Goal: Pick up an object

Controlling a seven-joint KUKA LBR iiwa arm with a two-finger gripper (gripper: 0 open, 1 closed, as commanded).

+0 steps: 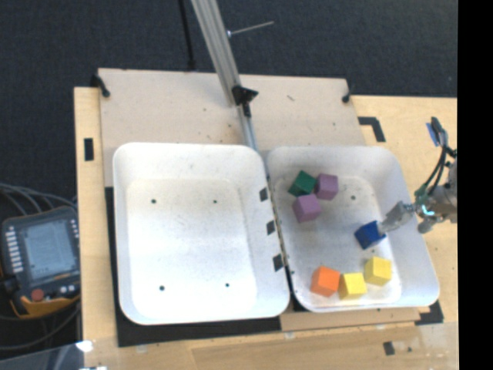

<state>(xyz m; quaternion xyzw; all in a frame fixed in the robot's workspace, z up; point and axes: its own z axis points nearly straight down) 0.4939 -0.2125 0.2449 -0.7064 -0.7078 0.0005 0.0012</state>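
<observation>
The right bin holds several small blocks. A green block and two purple blocks lie at its far left. A blue block sits right of the middle. Along the near wall lie an orange block and two yellow blocks. My gripper hangs over the bin's right rim, just right of the blue block. It is open, with nothing between its fingers. One grey fingertip reaches close to the blue block's upper right corner.
The left bin lies beside the right one, with a raised divider between them. A metal post slants up from the back of the bench. A control pendant sits off the bench at the left.
</observation>
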